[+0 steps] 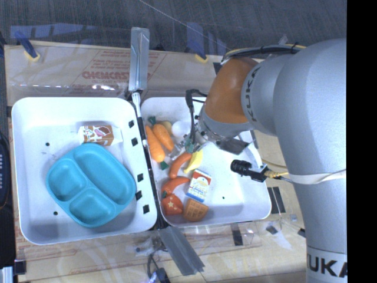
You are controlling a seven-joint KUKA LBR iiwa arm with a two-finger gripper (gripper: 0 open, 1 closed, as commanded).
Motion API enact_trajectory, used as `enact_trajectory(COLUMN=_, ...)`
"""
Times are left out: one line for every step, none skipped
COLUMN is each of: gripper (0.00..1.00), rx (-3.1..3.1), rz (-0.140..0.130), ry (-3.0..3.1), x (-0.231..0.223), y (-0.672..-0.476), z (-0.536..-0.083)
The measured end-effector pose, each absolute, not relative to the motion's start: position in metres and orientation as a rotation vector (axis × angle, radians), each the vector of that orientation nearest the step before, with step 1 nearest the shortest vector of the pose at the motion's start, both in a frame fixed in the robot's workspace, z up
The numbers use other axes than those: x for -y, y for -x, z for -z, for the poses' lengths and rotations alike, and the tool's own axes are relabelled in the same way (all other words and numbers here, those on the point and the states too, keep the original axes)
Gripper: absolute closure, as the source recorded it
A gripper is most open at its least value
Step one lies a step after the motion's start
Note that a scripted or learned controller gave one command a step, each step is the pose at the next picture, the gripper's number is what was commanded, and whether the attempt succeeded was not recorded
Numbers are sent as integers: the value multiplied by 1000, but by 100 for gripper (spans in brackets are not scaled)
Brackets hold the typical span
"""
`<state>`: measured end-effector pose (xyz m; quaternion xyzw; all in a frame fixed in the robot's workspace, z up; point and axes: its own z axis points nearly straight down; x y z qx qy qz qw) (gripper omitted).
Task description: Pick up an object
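Observation:
The right bin [247, 202] holds a heap of toy food along its left side. Two orange carrots [158, 140] lie at the top of the heap. Below them are an orange sausage-shaped piece [179, 164] and a yellow banana-like piece [195, 160]. Further down sit a small white and orange carton [199, 186], a red tomato [171, 204] and a brown waffle-like piece [196, 210]. My gripper [191, 141] reaches down into this bin just above the yellow piece, right of the carrots. The arm's wrist hides much of it.
The left bin [35, 114] holds a blue divided plate [90, 183] and a small brown and white carton [97, 134]. A grey divider wall [141, 152] runs between the bins. The arm's bulk covers the right bin's far right corner.

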<state>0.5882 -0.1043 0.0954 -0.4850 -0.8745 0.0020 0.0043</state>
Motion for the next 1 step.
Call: enact_trajectory(gripper=0, rx=2740, rz=-6, ry=1519, x=104, y=-588, z=-95)
